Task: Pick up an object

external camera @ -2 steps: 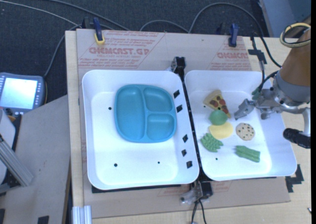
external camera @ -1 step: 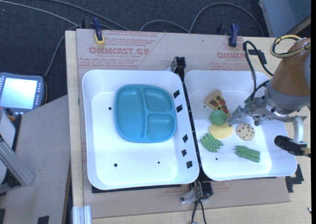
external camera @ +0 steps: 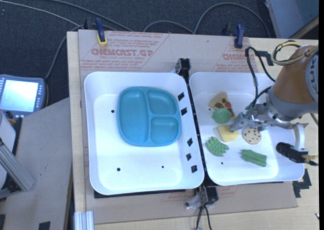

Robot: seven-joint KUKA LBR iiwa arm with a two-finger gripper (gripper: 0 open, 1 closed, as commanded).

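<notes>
The gripper point(external camera: 242, 124) sits low in the right bin point(external camera: 288, 173), among toy foods: a pizza slice point(external camera: 221, 102), a green ball point(external camera: 221, 116), a yellow wedge point(external camera: 228, 133) and a cookie point(external camera: 251, 135). Whether the claw is wide or narrow cannot be told, and nothing shows clamped in it. The pieces crowd together, so a closing grasp could likely nudge one aside or catch two. The blue divided tray point(external camera: 149, 116) lies apart in the left bin point(external camera: 101, 163).
</notes>
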